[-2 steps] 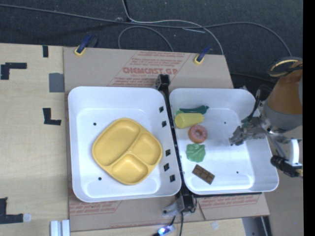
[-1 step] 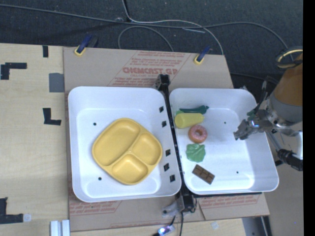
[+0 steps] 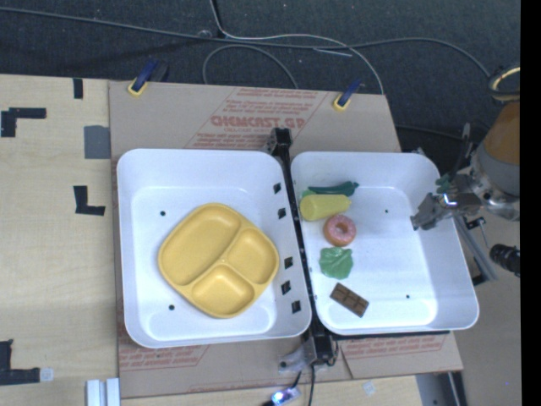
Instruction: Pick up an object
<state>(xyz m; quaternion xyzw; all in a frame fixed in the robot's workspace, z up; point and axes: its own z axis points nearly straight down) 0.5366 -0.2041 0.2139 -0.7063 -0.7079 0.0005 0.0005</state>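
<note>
The right bin holds several small toy foods along its left side. A yellow corn-like piece lies with a green piece just behind it. Below them sit a pink donut, a green leafy piece and a brown chocolate bar. My gripper hangs over the right rim of that bin, well to the right of all the foods, with nothing seen between its fingers. The arm's orange band shows at the right edge.
The left bin holds a yellow divided plate. A black divider with clips runs between the bins. Both bins rest on cardboard held by yellow-blue clamps. Cables cross the dark floor behind.
</note>
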